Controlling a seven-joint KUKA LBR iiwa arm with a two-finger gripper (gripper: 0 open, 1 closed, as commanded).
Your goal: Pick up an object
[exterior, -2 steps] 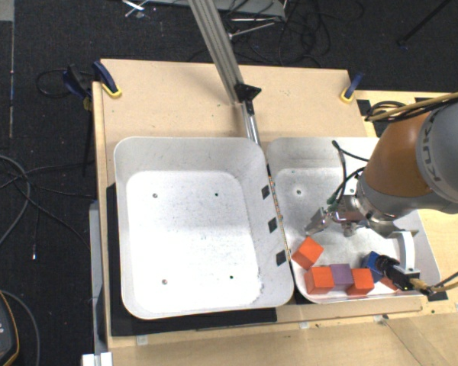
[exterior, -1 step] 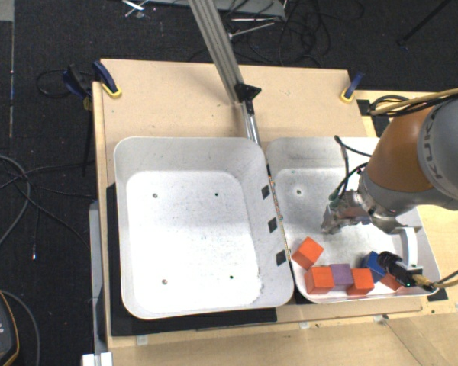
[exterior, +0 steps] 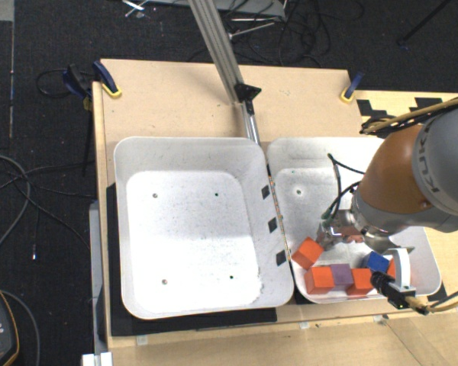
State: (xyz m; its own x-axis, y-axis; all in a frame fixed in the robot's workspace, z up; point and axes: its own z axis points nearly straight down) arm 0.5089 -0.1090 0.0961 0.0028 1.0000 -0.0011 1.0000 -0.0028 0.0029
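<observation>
Wooden bench (unlabelled blocks)

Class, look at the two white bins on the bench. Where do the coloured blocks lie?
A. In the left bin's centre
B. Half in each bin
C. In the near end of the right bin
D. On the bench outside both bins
C: the orange blocks, the purple block and the blue block sit clustered at the near end of the right bin, beside the arm.
</observation>
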